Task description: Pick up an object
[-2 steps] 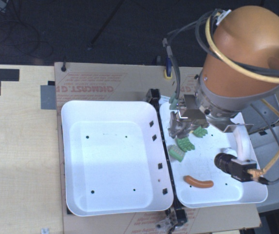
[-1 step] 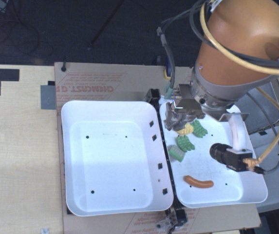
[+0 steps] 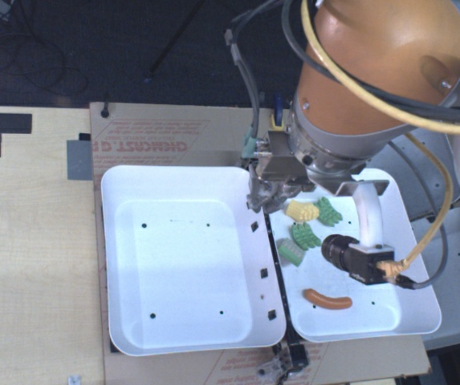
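Note:
My gripper [image 3: 263,197] hangs over the left edge of the right bin [image 3: 406,319], close to the divider between the bins. Just right of it lies a yellow corn cob [image 3: 299,211], with a green leafy piece [image 3: 329,210] beside it. A second green piece [image 3: 304,235] and a pale green block [image 3: 291,252] lie a little nearer the front. An orange-brown sausage [image 3: 327,299] rests near the bin's front edge. Nothing shows between the gripper and these objects that I can make out as held.
The left bin [image 3: 117,215] stands beside the right one, their rims meeting at the middle. The large orange wrist covers the back of the right bin. Cardboard lies under both bins, with a wooden bench to the left.

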Controlling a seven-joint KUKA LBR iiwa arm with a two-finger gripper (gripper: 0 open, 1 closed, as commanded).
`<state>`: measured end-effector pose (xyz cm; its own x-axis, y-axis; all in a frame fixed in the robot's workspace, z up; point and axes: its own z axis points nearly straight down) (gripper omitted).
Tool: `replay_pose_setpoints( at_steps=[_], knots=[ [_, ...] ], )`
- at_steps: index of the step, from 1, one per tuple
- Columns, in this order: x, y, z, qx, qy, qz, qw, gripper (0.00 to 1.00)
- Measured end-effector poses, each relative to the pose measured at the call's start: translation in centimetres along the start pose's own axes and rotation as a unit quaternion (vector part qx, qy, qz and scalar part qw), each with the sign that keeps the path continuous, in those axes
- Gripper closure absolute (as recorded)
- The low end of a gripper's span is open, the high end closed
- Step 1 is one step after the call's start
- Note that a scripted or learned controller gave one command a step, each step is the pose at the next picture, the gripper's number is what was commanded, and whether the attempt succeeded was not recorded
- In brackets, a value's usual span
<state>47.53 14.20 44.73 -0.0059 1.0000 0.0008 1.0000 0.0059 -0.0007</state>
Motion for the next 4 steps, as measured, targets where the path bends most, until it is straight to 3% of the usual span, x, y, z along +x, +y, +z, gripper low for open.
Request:
replay_pose_setpoints(
  at_steps=[1, 2, 3, 4],
  knots=[
    [4.8, 0.1, -2.8, 0.000, 0.000, 0.000, 1.0000, 1.00],
    [6.6, 6.1, 4.2, 0.004, -0.003, 0.003, 1.0000, 1.00],
    [10.2, 10.0, 1.8, 0.000, -0.001, 0.002, 1.0000, 1.00],
    [8.8, 3.1, 5.9, 0.005, -0.002, 0.002, 1.0000, 1.00]
  ],
)
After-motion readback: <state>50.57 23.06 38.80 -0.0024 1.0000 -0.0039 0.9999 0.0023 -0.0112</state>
